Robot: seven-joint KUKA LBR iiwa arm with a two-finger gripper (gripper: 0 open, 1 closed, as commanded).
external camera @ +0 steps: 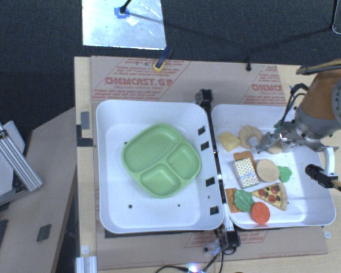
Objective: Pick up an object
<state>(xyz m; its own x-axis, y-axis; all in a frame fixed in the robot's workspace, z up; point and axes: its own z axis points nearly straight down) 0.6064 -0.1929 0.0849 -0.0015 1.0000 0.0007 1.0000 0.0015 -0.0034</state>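
Gripper (265, 145) is hovering at the croissant (251, 134)'s four o'clock; finger spacing, I cannot tell; it's needing to centre over the pastry before descending

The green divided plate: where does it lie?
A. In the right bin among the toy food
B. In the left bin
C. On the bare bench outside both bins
B: the green divided plate rests on the floor of the left bin, while the toy food lies in the right bin.

arm (324, 104) reaching leftward, gripper (268, 144) low
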